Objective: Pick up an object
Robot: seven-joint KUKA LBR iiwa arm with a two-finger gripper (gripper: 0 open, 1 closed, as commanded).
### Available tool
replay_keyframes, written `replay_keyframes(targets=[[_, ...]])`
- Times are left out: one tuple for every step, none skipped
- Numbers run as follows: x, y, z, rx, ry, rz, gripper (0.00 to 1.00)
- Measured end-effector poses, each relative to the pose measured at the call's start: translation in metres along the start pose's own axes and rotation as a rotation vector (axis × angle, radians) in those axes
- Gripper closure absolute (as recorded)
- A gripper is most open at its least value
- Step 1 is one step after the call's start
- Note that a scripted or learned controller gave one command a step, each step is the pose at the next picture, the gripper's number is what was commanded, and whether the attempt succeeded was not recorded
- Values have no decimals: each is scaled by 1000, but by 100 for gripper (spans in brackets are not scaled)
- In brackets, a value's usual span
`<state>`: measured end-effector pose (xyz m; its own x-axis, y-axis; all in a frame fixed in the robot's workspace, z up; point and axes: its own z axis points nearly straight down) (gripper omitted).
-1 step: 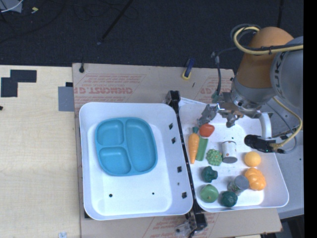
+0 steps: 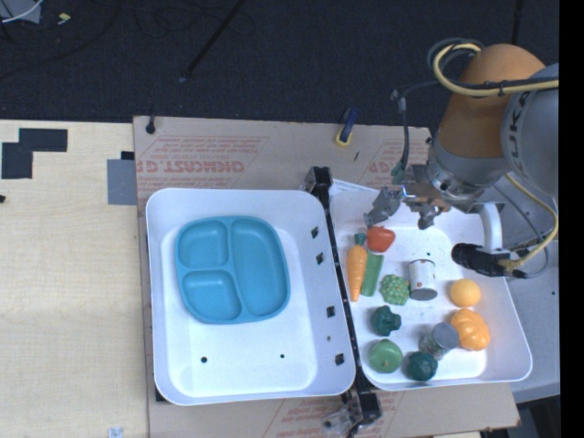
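Note:
My gripper (image 2: 403, 213) hangs over the back of the right bin (image 2: 511, 359), open, with nothing between its two fingers. Its left finger (image 2: 380, 210) stands just above a red tomato-like toy (image 2: 380, 239). In front of that lie an orange carrot (image 2: 357, 270) and a green cucumber (image 2: 371, 275) side by side. Further along sit a broccoli piece (image 2: 394, 289), a small silver can (image 2: 422, 279), an orange fruit (image 2: 465, 292), an orange pepper (image 2: 472, 329), a dark green pepper (image 2: 385, 320) and a green apple (image 2: 384, 355).
The left bin (image 2: 173, 354) holds a blue divided plate (image 2: 233, 269). A dark grey can (image 2: 442, 338) and a teal round toy (image 2: 422, 366) lie near the right bin's front rim. A black cable end (image 2: 482, 258) hangs over the bin's right side.

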<state>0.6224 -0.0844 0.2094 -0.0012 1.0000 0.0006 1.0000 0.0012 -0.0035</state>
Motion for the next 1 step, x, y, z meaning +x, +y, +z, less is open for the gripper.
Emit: replay_keyframes(targets=[[5,-1,44,4,0,0,0]])
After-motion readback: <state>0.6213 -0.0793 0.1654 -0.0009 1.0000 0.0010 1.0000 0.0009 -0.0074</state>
